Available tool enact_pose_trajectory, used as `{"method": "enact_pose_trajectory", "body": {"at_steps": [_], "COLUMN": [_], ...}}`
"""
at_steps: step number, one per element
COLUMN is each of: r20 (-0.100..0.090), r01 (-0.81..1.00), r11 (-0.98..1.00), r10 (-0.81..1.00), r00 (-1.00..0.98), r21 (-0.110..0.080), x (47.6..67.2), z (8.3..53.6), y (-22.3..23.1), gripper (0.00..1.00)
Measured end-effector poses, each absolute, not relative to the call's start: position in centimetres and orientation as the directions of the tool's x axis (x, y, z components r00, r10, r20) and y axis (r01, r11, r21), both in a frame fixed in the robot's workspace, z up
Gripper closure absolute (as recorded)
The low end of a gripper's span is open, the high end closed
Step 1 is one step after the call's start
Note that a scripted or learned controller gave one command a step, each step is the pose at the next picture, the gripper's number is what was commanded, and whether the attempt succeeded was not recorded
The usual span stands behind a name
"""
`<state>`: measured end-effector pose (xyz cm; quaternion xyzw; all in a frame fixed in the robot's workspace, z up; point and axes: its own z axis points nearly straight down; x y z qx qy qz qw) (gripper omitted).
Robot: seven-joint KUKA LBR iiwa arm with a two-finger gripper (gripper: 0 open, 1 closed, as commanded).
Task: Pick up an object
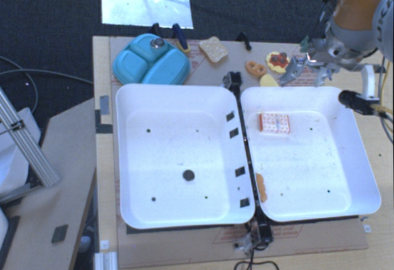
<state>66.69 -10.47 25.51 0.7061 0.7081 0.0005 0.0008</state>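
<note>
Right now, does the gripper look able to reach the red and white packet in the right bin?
Probably yes. The red and white packet lies flat and alone in the right bin, nothing on it or beside it. The gripper hangs above the far rim, with open space between them.

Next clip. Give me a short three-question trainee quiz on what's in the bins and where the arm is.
1. True or false: the patterned red-and-white square lies in the left bin.
2. What lies in the left bin? A) a small dark round object B) a slice of toast C) a blue tray
3. Fill in: the gripper is above the ___ edge of the right bin, near the small food pieces.

Key
1. False: it lies in the right bin.
2. A, the small dark round object.
3. Far.
</note>
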Motion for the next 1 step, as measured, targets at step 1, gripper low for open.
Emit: {"method": "enact_pose_trajectory", "body": {"at_steps": [1], "r20": [0.000], "r01": [1.000], "r11": [0.001], "r10": [1.000], "r00": [-0.001], "r21": [-0.002], "x": [66.74], "z": [7.69], "y": [-11.01], "gripper": [0.00]}}
